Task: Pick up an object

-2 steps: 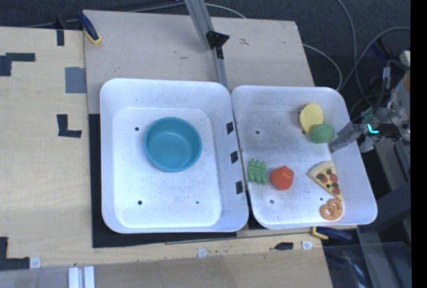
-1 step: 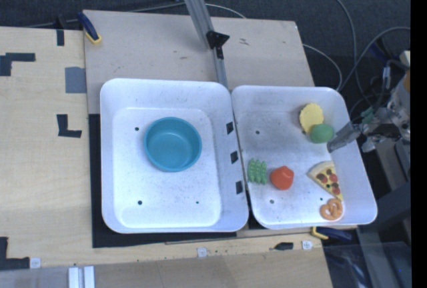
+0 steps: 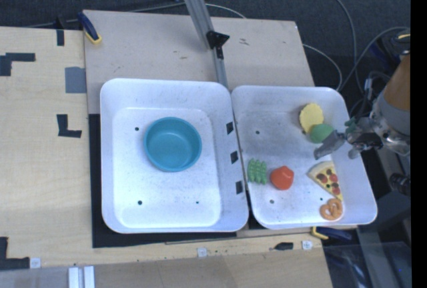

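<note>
Grey gripper (image 3: 335,142) hangs over right white bin (image 3: 280,210), between green ball (image 3: 321,131) and pizza-slice toy (image 3: 326,178); finger state I can't tell. Risk: crowding, it nudges both.

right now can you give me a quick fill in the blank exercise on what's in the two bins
1. The blue bowl sits in the ____ bin.
2. The pizza slice lies in the ____ bin.
3. The ridged green piece lies right beside the ____ tomato.
4. The hand hovers over the right bin near the green ____.

Missing words: left; right; red; ball
</note>
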`<state>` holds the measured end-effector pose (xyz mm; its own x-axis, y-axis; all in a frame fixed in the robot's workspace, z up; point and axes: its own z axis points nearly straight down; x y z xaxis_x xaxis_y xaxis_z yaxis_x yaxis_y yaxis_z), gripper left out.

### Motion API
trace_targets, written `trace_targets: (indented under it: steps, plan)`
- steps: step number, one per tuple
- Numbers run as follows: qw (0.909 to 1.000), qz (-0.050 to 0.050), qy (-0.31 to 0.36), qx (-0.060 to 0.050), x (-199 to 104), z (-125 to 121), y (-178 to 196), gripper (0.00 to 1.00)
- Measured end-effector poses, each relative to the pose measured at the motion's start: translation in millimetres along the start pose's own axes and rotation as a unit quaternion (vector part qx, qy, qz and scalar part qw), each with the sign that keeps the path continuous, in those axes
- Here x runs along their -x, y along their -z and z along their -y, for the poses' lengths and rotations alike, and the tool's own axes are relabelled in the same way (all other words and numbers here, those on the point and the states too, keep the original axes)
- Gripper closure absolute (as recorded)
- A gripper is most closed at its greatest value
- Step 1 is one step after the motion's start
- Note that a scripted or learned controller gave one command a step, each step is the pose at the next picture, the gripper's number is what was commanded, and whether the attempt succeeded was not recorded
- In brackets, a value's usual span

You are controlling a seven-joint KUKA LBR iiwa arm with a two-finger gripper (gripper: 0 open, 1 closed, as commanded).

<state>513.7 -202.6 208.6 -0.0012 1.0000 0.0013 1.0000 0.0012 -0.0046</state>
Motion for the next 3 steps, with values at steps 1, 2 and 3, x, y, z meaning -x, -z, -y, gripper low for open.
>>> trace_targets:
  steps: [1,2,3]
  plan:
    - [1.0000,0.000,-0.001,0.000,3.2,8.8,-58.1,0.00]
    - [1.0000,0.000,-0.001,0.000,7.1,12.7,-101.8,0.00]
    - [1.0000,0.001,0.000,0.002,7.0,11.6,-90.0,1.00]
